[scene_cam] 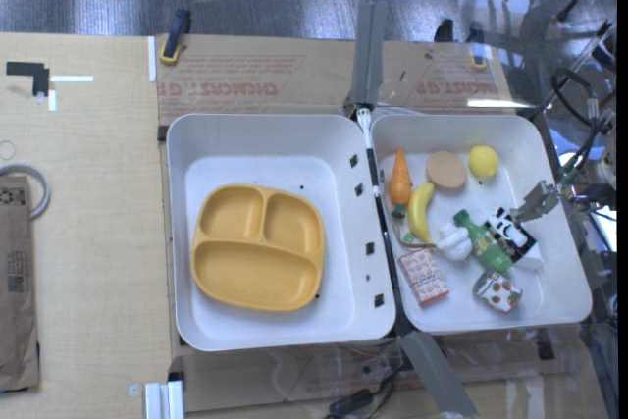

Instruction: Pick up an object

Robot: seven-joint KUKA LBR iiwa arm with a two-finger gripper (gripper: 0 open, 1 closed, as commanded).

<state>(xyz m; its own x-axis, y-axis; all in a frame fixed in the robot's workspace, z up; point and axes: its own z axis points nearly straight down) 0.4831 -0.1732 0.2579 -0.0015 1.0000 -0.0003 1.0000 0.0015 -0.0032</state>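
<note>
Pale wooden table carries two shallow white bins side by side. Taking the banana as landmark: it lies curved and yellow in the right bin, toward that bin's left side. An orange carrot sits just above-left of it, a round tan disc above-right, and a lemon further right. Right of the banana lie a white lump, a green bottle and a black-and-white item. Below it rest a red-and-white carton and a patterned packet. Jaws sit well right of the banana, near the bin wall, slightly parted, holding nothing. Left bin holds a yellow divided plate.
</note>
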